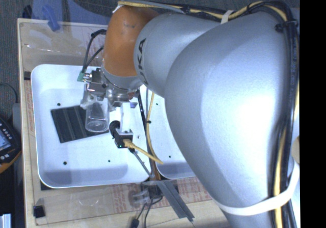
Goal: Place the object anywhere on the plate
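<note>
A dark ribbed rectangular plate (71, 123) lies flat in the left white bin (36, 135), toward its left side. A clear cup (96, 118) stands at the plate's right edge, partly overlapping it. My gripper (96, 95) hangs directly over the cup, with its lower end at the cup's top. The big grey arm with its orange band comes in from the right and hides much of what lies behind it.
The right white bin (175, 168) is mostly covered by the arm, with just a strip of its near-left corner in sight. The left bin's floor shows bare white in front of and behind the plate. A blue scrap (51, 10) lies beyond the bench's far edge.
</note>
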{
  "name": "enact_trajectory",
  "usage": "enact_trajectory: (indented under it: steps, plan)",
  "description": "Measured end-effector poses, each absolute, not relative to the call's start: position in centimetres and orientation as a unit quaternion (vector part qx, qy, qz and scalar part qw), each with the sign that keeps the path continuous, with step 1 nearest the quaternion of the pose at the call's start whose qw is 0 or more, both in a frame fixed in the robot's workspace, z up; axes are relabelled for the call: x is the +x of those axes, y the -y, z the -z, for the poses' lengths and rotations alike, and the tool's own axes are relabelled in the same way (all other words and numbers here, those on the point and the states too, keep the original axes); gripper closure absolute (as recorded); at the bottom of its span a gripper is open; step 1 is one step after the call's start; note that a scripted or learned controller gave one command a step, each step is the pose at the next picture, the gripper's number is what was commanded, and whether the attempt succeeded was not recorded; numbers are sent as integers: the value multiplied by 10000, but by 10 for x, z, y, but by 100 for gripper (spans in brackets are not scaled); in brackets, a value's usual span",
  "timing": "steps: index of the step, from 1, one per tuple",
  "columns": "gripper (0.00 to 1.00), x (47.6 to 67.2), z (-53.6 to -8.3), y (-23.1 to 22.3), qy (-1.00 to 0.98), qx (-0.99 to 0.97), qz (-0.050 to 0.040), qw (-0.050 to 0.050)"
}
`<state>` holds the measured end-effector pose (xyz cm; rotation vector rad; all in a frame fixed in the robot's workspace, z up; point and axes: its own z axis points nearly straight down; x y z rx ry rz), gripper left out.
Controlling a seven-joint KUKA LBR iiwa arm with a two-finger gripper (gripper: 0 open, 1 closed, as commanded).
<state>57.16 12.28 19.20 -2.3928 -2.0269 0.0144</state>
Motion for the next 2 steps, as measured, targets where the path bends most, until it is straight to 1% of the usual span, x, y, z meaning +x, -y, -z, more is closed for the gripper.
enact_trajectory:
  steps: [1,2]
  plan:
    - [100,644,-197,-58,6186,-7856,-105,109]
    - [100,612,-202,-111,5404,-8414,-54,28]
